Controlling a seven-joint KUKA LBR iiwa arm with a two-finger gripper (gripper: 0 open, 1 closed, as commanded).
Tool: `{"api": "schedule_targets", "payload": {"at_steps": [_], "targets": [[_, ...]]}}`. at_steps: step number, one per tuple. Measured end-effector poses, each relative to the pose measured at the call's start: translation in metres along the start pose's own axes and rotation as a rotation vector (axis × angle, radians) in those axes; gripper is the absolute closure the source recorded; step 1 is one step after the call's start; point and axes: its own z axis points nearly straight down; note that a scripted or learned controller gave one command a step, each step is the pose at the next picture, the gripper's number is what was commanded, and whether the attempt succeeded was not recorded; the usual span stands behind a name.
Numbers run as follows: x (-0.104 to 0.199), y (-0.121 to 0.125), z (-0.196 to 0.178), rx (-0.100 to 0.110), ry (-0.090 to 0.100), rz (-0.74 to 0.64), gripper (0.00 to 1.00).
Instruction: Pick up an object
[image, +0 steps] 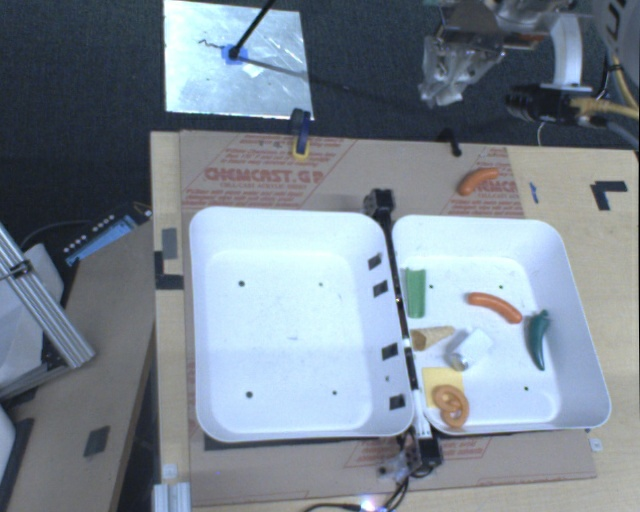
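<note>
While gripper (452, 80) hangs high over far edge of bench, above dark floor, I cannot tell its finger state; nothing visible in it. Right bin (572, 290) holds green block (414, 291) by left wall, orange sausage (494, 306) mid-bin, teal pepper (539, 337) at right, tan wedge (433, 337), grey-white piece (467, 348), pretzel (450, 404) on yellow slice (441, 380) near front. Second sausage (478, 181) lies on bench beyond bin. Left bin (290, 320) alongside.

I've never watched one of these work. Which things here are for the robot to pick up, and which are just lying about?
For picking, in the right bin:
green block
orange sausage
teal pepper
tan wedge
grey-white piece
yellow slice
pretzel

Lying about:
sausage on the board
yellow-blue clamp
left bin
</note>
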Motion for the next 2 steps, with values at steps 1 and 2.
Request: {"api": "schedule_targets", "payload": {"at_steps": [1,2], "targets": [[0.026,0.000,-0.021,0.000,0.000,0.001,1.00],[0.044,-0.016,-0.038,0.000,0.000,0.002,1.00]]}}
